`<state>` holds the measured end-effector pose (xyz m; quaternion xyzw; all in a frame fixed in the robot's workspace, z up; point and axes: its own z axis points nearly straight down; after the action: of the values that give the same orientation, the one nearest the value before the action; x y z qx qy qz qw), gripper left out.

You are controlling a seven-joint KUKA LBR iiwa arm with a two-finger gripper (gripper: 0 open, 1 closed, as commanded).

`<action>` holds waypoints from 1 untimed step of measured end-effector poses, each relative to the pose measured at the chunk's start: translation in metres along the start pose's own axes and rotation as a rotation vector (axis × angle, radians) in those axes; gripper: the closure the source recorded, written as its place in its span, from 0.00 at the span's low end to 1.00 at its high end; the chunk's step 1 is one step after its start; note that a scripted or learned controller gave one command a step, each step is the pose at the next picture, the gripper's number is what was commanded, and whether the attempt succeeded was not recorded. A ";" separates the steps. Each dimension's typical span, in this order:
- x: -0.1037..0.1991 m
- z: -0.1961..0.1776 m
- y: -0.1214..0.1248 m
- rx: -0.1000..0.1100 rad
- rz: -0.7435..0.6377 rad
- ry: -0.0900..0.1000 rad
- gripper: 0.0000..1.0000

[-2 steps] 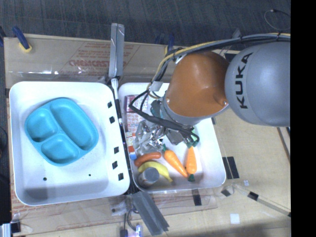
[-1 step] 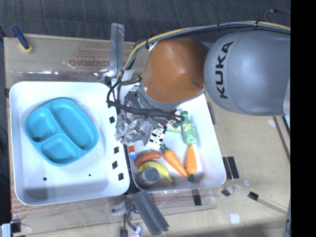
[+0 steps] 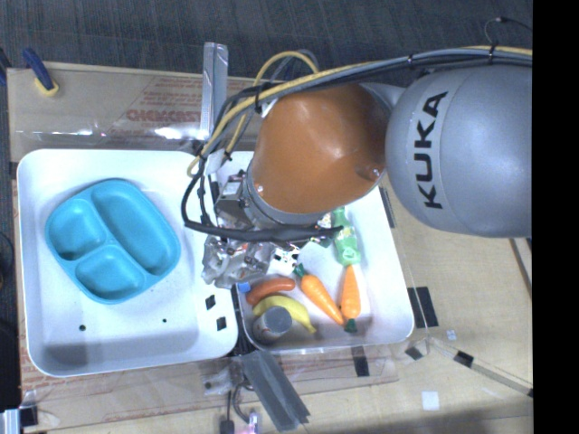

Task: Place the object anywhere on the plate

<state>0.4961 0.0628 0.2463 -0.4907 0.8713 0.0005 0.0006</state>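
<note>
1. The worktop (image 3: 109,107) carries two shallow white bins side by side: the left bin (image 3: 54,342) and the right bin (image 3: 393,310).
2. In the left bin lies a blue plate (image 3: 110,239) with three compartments. It sits in the upper left part of the bin, and nothing lies on it.
3. The arm (image 3: 317,156) reaches in from the right. Its orange band covers the upper part of the right bin.
4. The gripper (image 3: 237,259) hangs over the left edge of the right bin, near the wall between the two bins. I cannot tell how it is set, because the metal parts hide it.
5. The objects are all in the right bin, below the gripper: a red sausage (image 3: 270,288), a yellow banana (image 3: 285,316), two orange carrots (image 3: 320,298) (image 3: 350,297) and a green item (image 3: 345,244) partly under the arm.
6. The sausage lies just beside the gripper, but I cannot see that anything is held.
</note>
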 end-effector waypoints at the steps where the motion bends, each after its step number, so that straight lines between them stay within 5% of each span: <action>1: 0.023 -0.118 -0.070 0.002 0.112 -0.001 1.00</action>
<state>0.5433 0.0065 0.3641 -0.4413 0.8974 -0.0004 0.0014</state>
